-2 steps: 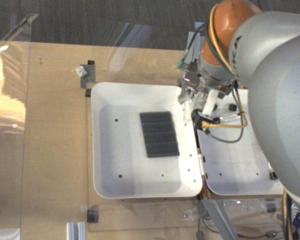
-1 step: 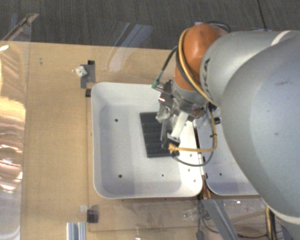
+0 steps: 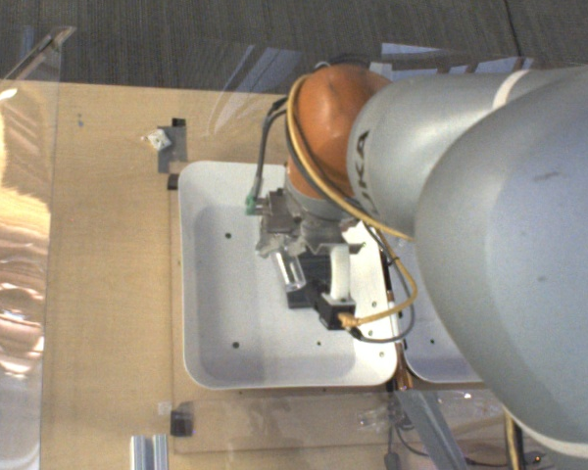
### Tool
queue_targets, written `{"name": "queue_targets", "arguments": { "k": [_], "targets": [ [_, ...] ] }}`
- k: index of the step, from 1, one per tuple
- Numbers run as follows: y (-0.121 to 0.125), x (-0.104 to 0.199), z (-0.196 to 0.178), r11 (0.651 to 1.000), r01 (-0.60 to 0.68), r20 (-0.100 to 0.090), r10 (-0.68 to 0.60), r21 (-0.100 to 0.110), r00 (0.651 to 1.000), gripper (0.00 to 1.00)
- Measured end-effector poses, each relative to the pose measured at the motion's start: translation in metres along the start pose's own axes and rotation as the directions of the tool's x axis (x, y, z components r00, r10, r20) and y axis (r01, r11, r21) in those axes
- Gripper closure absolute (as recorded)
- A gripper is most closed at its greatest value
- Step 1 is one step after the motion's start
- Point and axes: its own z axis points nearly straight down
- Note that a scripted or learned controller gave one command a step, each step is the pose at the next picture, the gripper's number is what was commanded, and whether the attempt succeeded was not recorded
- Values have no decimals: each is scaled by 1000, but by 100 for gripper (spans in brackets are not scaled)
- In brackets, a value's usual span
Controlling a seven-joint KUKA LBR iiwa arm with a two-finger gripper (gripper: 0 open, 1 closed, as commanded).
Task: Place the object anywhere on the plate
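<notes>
You're looking at a smooth, slightly glossy white plastic bin [image 3: 211,292] on a matt, pale wood bench [image 3: 98,292]. The arm [image 3: 490,233] has satin grey casing with a glossy orange band [image 3: 325,120]; upper left, clear sheeting glares.

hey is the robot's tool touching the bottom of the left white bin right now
Cannot tell. In the camera view the tool sits over the floor of the left bin, seen from above, so any contact or gap beneath it is hidden.
</notes>
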Motion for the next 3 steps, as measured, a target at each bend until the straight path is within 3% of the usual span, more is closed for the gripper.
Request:
{"name": "queue_targets", "arguments": {
  "k": [1, 2, 3],
  "targets": [
    [88, 44, -16, 990, -144, 2, 144, 1, 990, 100],
    [84, 59, -18, 815, 579, 1, -579, 0, 815, 100],
    [69, 58, -3, 434, 901, 2, -901, -2, 434, 100]
  ]
}}
